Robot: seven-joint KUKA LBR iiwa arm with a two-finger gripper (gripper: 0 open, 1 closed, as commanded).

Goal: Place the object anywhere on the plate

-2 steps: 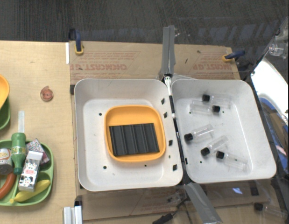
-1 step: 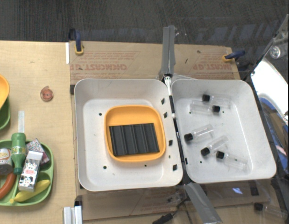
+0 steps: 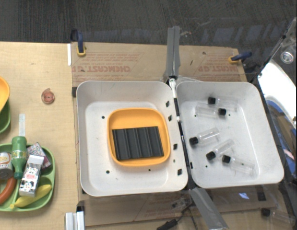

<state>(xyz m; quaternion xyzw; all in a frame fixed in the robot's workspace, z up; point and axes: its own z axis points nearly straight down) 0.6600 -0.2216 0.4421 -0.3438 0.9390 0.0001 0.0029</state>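
Floor (image 3: 138,8): dark grey carpet beyond the counter.
Counter (image 3: 33,71): pale wood on the left.
Cardboard sheet (image 3: 138,63): brown, printed, held by clamps (image 3: 80,44).

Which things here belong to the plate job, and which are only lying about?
For the job:
- yellow plate with a dark ridged block on it, left bin
- clear vials with black caps, right bin

Lying about:
- green tray of toy food
- green bottle
- clamps
- cardboard sheet
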